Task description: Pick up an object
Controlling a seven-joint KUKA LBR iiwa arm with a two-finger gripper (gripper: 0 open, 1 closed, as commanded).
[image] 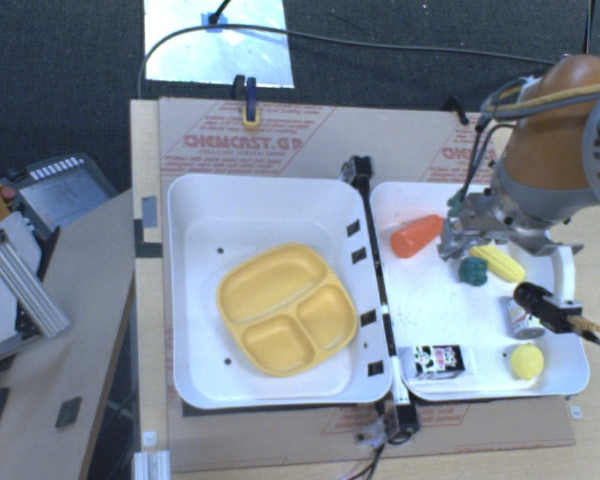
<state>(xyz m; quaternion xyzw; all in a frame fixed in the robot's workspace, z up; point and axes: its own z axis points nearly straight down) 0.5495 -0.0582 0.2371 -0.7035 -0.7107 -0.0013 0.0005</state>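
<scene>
Fig. 1. Bench (145,298) seen from above, read left to right, places given relative to the divider (372,278) between the two bins. Left of the divider, the left bin (195,368) holds a yellow sectioned tray (285,308). Just right of the divider lie an orange carrot-like piece (416,236) and, at the near wall, a black-and-white carton (439,360). Further right I see the gripper (458,243) low in the right bin (430,298), close beside the carrot piece, a teal lump (473,271) and a yellow corn cob (498,263); I cannot tell its state. Farthest from the divider sit a small can (521,317) and a yellow lemon-like ball (526,362). Risk, as I judge it: three candidates crowd the gripper, so a closure may pinch between them, nudge the rounded pieces aside, or lift nothing.
</scene>
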